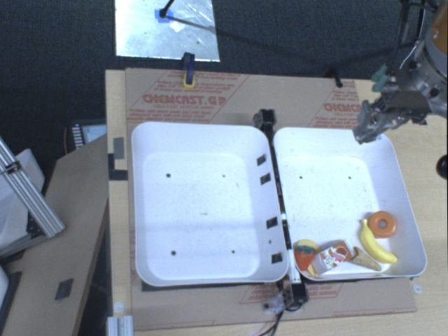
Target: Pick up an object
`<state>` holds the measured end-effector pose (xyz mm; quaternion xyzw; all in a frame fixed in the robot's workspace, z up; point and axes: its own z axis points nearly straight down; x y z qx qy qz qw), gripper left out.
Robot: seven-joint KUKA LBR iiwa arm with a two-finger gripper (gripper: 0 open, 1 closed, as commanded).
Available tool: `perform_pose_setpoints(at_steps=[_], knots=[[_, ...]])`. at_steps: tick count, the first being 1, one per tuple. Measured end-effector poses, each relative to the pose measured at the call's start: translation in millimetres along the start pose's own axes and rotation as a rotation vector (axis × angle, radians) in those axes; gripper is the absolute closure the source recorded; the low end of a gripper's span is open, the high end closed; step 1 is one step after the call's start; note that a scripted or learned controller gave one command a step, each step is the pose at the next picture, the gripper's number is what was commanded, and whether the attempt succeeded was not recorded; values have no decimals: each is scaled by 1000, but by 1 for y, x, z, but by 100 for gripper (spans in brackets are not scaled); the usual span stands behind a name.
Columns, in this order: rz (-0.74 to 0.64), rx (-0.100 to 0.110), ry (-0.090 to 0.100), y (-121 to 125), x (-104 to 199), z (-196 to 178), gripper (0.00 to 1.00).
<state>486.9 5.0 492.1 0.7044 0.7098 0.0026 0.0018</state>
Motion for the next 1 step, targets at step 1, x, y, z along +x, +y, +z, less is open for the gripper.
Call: perform_pose_setpoints(at_steps=[1], knots=[[-4, -1, 2, 0, 73, -42, 100]])
